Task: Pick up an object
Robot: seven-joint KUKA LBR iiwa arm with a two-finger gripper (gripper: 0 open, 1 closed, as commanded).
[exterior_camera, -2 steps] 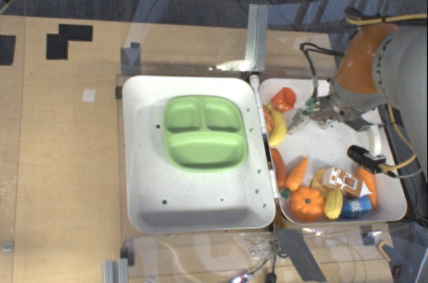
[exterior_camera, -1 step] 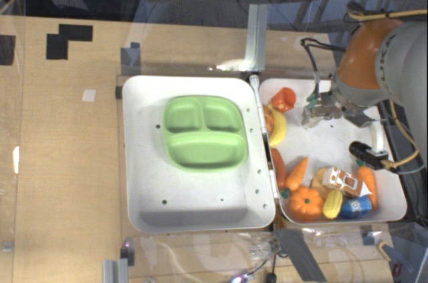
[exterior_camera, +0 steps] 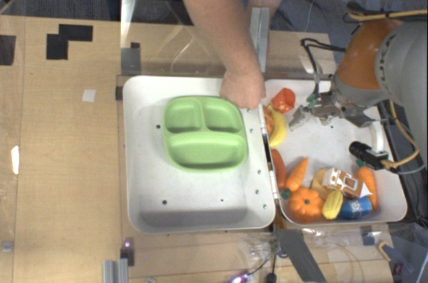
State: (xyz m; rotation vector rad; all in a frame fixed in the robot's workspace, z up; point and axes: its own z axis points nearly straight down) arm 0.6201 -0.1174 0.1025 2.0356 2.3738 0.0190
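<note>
Camera view: the pincer (exterior_camera: pixel 302 116) hangs over the upper part of the right bin (exterior_camera: pixel 394 208), fingers apart, clamped on nothing. A banana (exterior_camera: pixel 277 130) lies just left of it, a red pepper (exterior_camera: pixel 283 99) above. A person's hand (exterior_camera: pixel 242 89) rests at the green tray (exterior_camera: pixel 202 133) in the left bin (exterior_camera: pixel 144 161).
</note>
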